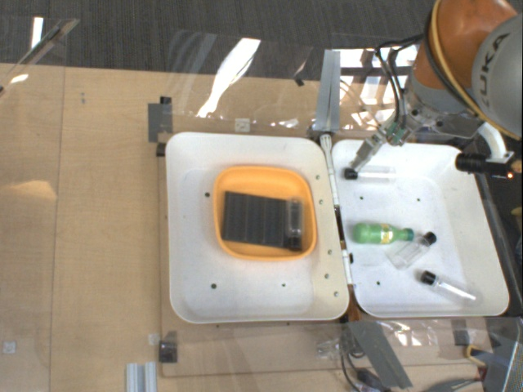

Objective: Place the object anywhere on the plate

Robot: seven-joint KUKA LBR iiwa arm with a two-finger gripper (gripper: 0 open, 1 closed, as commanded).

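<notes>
Pincer [396, 131] hangs over the right bin's [482, 251] back edge, and whether it is spread or pressed together cannot be told. Dark ridged block [257, 221] lies flat on the orange plate [219, 219], inside its rim, with bare floor of the left bin [189, 288] all around.

An orange plate [263, 212] with rounded corners sits in the middle of the left white bin [189, 284]. A dark, flat, rectangular object [263, 221] with ribbed lines lies on it, covering most of the plate's floor. The object lies flat, slightly turned against the plate's edges, and its right end looks glossy and darker than the rest
</notes>
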